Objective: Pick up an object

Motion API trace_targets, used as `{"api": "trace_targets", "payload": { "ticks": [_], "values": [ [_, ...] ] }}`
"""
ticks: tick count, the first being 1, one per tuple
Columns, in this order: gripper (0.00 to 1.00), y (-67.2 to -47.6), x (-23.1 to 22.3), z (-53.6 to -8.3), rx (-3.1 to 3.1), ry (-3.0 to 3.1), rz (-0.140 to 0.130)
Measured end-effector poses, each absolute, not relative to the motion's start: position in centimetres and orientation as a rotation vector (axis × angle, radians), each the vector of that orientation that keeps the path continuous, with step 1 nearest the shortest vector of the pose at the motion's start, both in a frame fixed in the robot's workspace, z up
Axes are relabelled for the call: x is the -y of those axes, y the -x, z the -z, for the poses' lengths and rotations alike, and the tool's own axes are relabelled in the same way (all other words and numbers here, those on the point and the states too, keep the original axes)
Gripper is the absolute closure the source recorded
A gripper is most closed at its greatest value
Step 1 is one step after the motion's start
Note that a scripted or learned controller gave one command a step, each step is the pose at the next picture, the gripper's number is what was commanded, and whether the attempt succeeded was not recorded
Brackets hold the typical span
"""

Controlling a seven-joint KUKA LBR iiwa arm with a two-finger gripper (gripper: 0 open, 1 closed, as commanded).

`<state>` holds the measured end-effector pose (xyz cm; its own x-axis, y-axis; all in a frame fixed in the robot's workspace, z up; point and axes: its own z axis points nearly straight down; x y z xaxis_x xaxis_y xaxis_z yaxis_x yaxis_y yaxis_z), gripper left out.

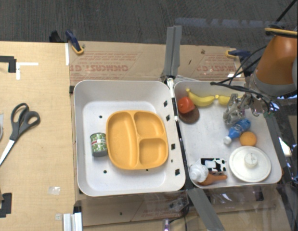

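My gripper [234,110], its state impossible to tell from above, hangs in the right bin [276,143] just over the blue bottle [237,130], whose long axis slants toward the camera's lower left.

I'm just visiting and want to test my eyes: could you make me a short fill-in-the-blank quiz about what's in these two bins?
1. The divided plate in the left bin is coloured ____.
2. The small can lies just to the ____ of that plate in the picture.
3. The banana lies in the ____ bin.
4. The claw hangs just above a ____ bottle.

Missing words: yellow; left; right; blue
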<state>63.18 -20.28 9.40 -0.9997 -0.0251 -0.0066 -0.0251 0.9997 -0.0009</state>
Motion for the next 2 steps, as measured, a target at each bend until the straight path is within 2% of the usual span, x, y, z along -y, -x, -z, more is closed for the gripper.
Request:
{"api": "trace_targets", "payload": {
  "ticks": [1,2],
  "values": [
    [0.00,-63.2,20.3,-9.4,-3.134,0.040,0.001],
    [0.00,-56.4,19.4,-9.4,-3.135,0.013,0.000]
  ]
}}
